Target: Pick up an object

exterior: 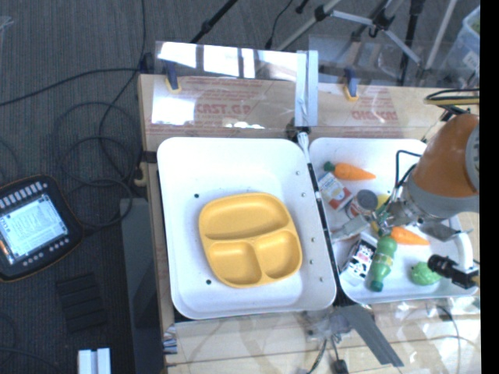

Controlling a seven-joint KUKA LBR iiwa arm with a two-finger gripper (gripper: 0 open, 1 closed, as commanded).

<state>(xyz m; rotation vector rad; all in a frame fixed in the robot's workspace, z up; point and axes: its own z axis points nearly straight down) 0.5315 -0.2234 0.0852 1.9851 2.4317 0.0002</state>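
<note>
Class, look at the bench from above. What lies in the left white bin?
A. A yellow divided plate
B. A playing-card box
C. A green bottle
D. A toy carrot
A: the yellow divided plate lies alone in the left bin; the green bottle and toy carrot lie in the right bin.

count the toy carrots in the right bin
2. One carrot lies near the far edge of the right bin; another carrot lies mid-bin, just under the arm. The arm may hide more.
</note>
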